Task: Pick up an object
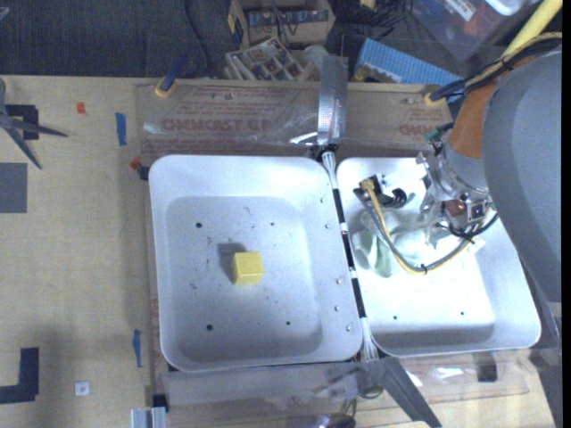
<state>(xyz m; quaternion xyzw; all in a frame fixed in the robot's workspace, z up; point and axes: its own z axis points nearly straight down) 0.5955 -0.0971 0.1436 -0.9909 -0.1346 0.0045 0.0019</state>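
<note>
Nearest lies the left bin (268, 333), with the yellow block (247, 267) alone at the middle of its floor, free on every side. Across the shared rim, the right bin (464, 324) holds a pale greenish thing (378, 253), too blurred to name, at 8 o'clock of the pincer (434, 214), which hangs over that bin's 12 o'clock half; whether it is spread or pressed together I cannot tell. To pick well, I judge it should choose one target, centre above it fully spread, descend straight and close only once level with it; the block, well apart at its 9 o'clock, looks the cleaner choice.
</note>
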